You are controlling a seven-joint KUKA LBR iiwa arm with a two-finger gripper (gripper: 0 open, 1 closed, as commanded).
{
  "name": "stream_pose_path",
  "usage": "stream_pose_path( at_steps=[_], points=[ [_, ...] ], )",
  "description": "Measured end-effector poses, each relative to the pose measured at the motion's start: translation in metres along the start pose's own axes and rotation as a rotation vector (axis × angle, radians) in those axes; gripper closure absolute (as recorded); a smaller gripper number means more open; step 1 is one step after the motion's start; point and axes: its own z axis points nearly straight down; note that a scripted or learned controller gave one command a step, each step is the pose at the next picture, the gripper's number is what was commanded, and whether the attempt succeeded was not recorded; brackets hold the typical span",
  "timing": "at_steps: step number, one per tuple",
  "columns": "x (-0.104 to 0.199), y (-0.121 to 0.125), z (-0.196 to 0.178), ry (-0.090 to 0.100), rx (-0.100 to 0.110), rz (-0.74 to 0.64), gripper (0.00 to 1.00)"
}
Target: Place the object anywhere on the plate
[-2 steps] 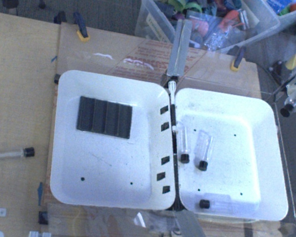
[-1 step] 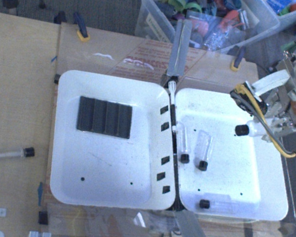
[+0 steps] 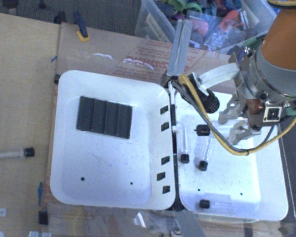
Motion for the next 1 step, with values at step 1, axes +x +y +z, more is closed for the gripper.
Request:
stream_pose_path(
  at_steps=[1],
  points=[
    [-0.0219,-0.0728,0.1854,-0.004,0.001,-0.034,1.00]
  ],
)
